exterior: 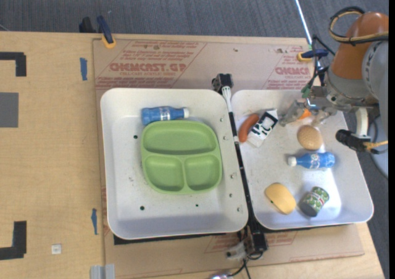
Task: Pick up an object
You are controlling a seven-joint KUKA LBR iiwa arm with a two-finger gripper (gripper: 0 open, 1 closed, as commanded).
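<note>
From the camera fixed above, two shallow white bins are seen side by side on a brown board laid over the bench (43,148). The left bin (117,166) holds a green divided plate (181,155) lying flat in its middle, with three compartments facing up. A small blue bottle (163,114) lies on its side just behind the plate, touching or nearly touching its far edge.

The right bin (355,207) carries the loose objects. An orange carrot-shaped piece (248,126) lies near the bin's left wall, with a small black-and-white box (264,127) just beside it on the right. A brown egg-shaped object (310,137) rests toward the far right part of the bin. Directly in front of it a blue bottle with a white label (312,160) lies on its side. Nearer the front edge a yellow rounded object (280,198) is found, and just to its right a small green-labelled can (314,201) lies tilted.

The arm (361,55) comes in from the right, its orange band visible above the grey wrist. The claw (307,108) is lowered over the far part of the right bin, just behind the brown egg-shaped object and to the right of the box. Whether the claw is spread or pressed together cannot be told, and nothing is seen pinched in it.
</note>
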